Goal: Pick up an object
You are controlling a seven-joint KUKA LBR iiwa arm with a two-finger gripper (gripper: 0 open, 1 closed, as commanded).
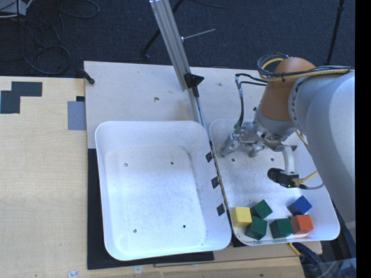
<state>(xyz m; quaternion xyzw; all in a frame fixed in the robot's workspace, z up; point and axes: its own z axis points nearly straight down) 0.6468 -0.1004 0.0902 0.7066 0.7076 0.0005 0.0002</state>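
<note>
Blocks [272, 218] cluster at right bin's [324, 233] near edge; pincer [243, 145], spread and empty, hovers well apart. Approach pending: reposition above one block.

Two bins are sitting side by side on the bench [139, 91]: the left bin [116, 149] and the right bin [324, 227], their inner rims touching. A cluster of six blocks [272, 218] is lying in the near corner of the right bin. The arm [324, 114] is reaching in from the right over that bin's far part, with the gripper [243, 145] hanging there, well apart from the blocks. A slanted rail [174, 45] is rising behind the bins.
</note>
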